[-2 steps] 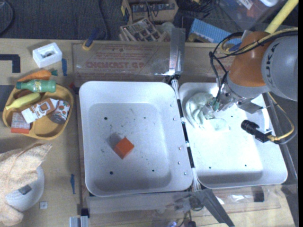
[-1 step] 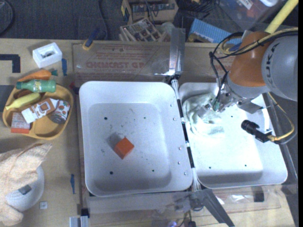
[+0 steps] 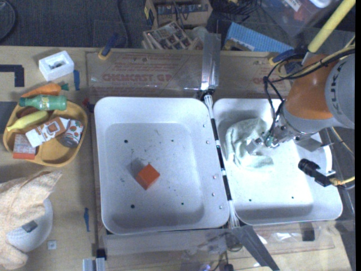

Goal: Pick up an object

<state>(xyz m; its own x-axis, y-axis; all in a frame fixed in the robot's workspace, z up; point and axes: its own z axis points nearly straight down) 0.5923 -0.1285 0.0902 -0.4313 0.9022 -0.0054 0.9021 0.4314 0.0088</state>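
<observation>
While the gripper sits low in the right bin, it is down on the crumpled pale-green cloth lying in that bin's upper left part, near the wall shared with the left bin. Cloth is directly under and to the view's left of the gripper, touching or nearly so; fabric bunches up around the tip. Cannot tell how wide the gripper is, nor whether any cloth is actually pinched, since the tip is blurred against the folds.

Cloth has no clear long axis, a loose heap, spreading a bit more up-down in the view than across. Arm comes in from the right, orange band above the wrist, so the cloth lies on the far side of the gripper from the arm's body.

Other candidate: an orange block in the left bin, just beside a small grey object, well apart from the gripper, across the dividing walls. My read: the cloth is the target, being far nearer. Risk: a shallow pinch takes only a fold, and it slips.
</observation>
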